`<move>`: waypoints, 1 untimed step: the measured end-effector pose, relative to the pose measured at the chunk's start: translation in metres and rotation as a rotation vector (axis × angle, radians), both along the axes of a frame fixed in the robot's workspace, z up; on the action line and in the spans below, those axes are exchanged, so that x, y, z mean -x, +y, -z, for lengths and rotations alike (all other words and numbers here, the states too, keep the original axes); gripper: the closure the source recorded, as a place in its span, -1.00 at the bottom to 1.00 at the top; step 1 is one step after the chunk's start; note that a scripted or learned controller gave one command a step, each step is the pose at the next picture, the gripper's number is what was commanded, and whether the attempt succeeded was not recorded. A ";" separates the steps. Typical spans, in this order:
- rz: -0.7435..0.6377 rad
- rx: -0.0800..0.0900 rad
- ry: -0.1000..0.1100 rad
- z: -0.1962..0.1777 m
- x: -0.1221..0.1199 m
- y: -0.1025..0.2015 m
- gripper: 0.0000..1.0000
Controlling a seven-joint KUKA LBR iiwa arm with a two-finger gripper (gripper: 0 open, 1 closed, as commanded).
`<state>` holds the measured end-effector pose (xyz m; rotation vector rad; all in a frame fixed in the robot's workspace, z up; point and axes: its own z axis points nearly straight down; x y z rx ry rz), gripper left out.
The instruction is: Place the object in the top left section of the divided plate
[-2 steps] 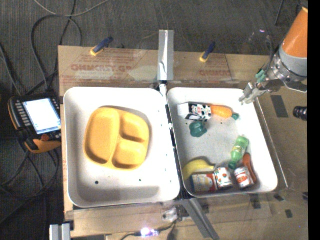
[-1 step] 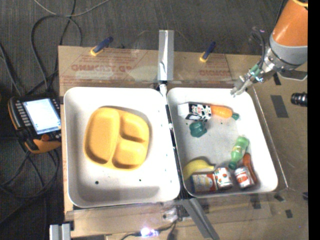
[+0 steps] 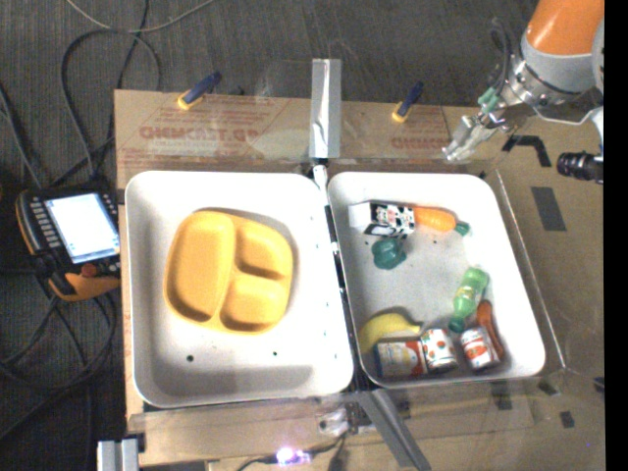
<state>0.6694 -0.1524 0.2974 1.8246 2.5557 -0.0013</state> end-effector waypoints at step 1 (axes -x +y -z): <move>0.102 -0.001 0.004 0.115 0.019 0.072 1.00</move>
